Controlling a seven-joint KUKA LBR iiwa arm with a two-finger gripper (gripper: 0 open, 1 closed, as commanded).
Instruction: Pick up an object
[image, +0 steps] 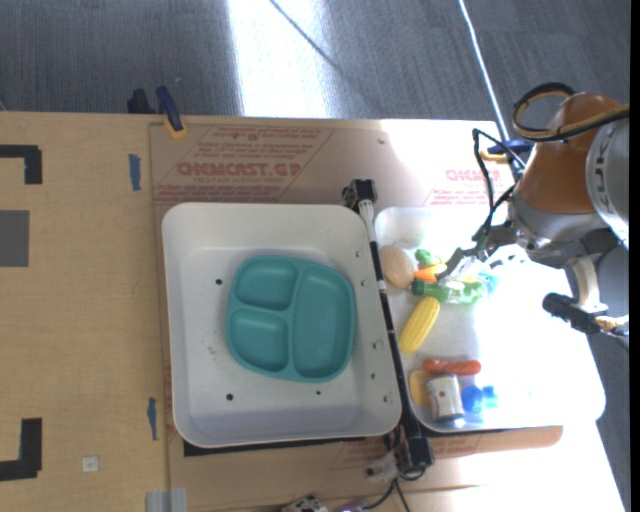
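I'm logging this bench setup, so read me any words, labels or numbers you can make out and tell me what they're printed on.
"CHEMCAST GP": red print, upside down, on the brown sheet behind the left bin.
More red print on the sheet behind the right bin: too washed out to read.
Label on the small can: too small to read.

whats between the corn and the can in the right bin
In the camera view, a small orange-red piece lies between the corn and the can.
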